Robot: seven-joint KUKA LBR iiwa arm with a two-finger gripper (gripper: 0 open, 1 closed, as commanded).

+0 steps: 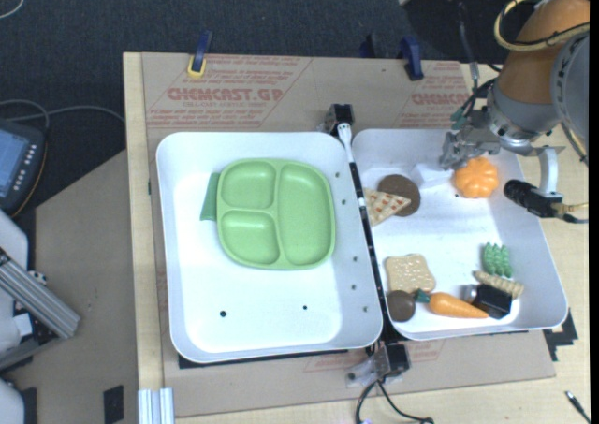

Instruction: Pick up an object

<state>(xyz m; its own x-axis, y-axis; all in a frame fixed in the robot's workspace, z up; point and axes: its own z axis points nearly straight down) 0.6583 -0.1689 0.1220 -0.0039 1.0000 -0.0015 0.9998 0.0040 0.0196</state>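
Orange toy pumpkin, one, at the right bin's twelve o'clock, just beside gripper; finger state impossible to tell. Also one carrot, one cracker, one pizza slice. Left bin: one green divided plate.

Dark blue-grey carpet floor; brown cardboard sheet covers the bench; blue clamps at its far edge.

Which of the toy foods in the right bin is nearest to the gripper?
The round orange pumpkin-like toy, just below the gripper; all other foods lie further left or down.
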